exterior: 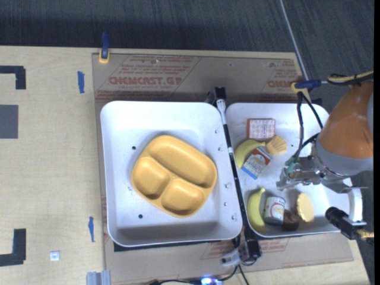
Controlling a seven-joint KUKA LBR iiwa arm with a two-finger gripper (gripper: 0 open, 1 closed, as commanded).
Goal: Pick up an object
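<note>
Nearest you, at the front of the right bin [320, 229], you have a tight cluster: a yellow fruit-like piece [256, 209], a small jar [275, 209] touching it, a dark brown lump [290, 220] and a pale yellow disc [304, 207]. Just behind that cluster your gripper [295, 174] hangs over bare bin floor, coming off the grey arm [350, 132] with its orange band. Claw state: can't tell from this angle, and nothing shows held in it. Further back are a second yellow fruit [244, 151] with a small blue-and-red carton [256, 162] leaning on it, a cheese-coloured wedge [276, 144] and, farthest, a red-and-white packet [261, 127]. The left bin [119, 123] holds a yellow three-compartment tray [172, 174].
</note>
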